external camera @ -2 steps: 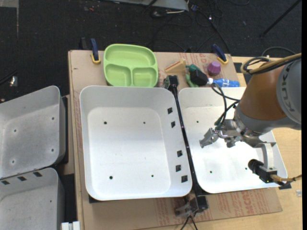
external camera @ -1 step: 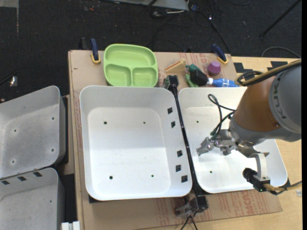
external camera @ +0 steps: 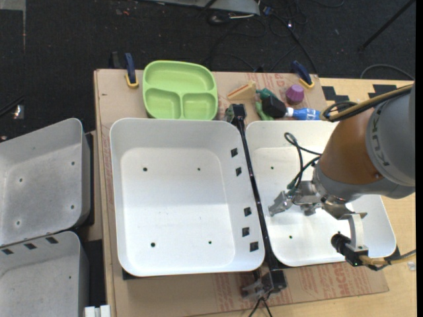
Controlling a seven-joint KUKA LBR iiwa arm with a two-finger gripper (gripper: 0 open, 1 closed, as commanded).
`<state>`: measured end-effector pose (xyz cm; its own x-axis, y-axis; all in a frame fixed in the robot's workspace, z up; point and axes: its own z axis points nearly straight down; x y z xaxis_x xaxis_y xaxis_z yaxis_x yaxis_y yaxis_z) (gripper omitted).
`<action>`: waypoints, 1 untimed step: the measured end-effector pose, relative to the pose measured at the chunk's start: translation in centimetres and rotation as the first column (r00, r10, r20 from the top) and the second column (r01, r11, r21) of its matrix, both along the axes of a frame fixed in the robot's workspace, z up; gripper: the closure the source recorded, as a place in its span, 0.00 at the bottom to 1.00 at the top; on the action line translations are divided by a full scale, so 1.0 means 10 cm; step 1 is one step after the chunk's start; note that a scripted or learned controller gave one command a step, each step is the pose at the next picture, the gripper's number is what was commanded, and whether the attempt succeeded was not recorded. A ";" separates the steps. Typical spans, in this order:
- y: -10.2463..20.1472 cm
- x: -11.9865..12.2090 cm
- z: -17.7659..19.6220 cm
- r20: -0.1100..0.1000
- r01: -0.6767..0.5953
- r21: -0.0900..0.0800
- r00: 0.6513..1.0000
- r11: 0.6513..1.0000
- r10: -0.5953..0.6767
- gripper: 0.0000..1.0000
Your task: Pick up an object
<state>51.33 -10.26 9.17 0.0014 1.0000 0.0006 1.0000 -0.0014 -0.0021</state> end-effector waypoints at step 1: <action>0.00 0.00 0.10 0.000 0.002 0.000 1.000 1.000 -0.002 1.00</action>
